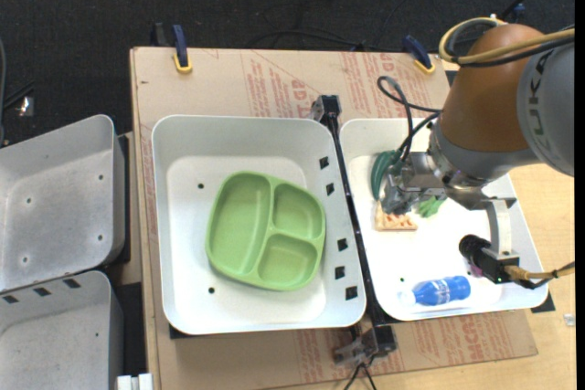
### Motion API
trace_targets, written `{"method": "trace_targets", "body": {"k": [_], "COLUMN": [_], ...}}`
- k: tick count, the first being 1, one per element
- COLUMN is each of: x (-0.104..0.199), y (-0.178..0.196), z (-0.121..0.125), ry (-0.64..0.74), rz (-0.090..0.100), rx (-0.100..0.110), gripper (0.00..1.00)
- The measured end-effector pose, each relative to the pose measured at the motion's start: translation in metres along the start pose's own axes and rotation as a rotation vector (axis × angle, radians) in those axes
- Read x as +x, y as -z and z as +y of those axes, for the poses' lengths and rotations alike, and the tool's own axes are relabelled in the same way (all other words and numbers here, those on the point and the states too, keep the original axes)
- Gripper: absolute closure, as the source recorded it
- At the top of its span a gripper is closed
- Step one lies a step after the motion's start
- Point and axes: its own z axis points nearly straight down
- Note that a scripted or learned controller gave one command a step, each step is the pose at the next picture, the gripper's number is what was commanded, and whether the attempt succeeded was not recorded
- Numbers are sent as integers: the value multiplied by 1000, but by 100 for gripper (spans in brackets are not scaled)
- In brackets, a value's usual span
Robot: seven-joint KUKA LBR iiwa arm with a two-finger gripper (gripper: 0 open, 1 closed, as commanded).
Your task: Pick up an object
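My gripper (pixel 398 199) is low in the right bin (pixel 512 196), near its left side. It hangs just over a small tan, square toy with red marks (pixel 397 222), whose top edge it covers. A dark green object (pixel 382 171) lies against the gripper's far left side. A lighter green piece (pixel 429 206) pokes out on its right. Close to the bin's front edge lies a blue bottle-like object (pixel 441 290).
The left bin (pixel 183 151) holds a light green divided plate (pixel 267 231). A black divider rail (pixel 343 196) runs between the two bins. The arm's orange and grey body (pixel 498 105) covers the right bin's back right part. White trays (pixel 55 196) sit off the bench's left.
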Motion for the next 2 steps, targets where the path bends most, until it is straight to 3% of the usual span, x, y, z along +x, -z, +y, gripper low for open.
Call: {"method": "trace_targets", "body": {"k": [2], "x": [116], "y": [-11], "z": [-21], "ry": [2], "rz": [0], "rx": [1], "gripper": [100]}}
